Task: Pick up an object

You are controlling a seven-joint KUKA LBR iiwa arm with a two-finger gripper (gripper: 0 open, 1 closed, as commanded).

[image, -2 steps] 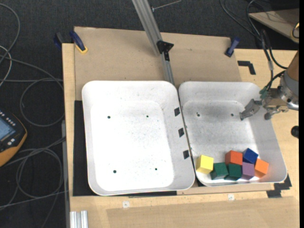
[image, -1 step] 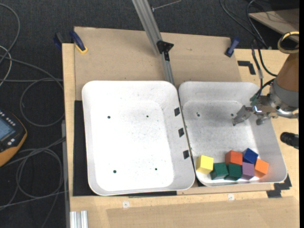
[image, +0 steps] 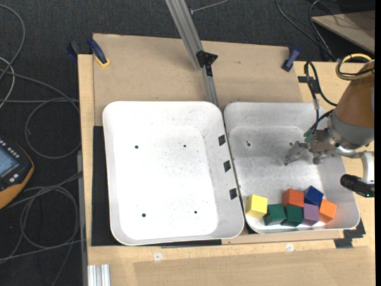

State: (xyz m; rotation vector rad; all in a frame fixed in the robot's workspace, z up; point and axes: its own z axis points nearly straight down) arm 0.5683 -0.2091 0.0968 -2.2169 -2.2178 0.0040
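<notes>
Clearly a robotics lab: plywood desk [image: 178, 70] held by blue clamps [image: 98, 52], loose cables [image: 36, 109] trailing over dark carpet [image: 36, 16], an aluminium camera pole [image: 187, 31], a yellow handheld control unit [image: 11, 168] at the left edge.

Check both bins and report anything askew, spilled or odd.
Nothing spilled or damaged. The blocks crowd the right bin's near edge: yellow block, green, orange, blue, purple. The pincer hangs above bare floor, away from them.
</notes>
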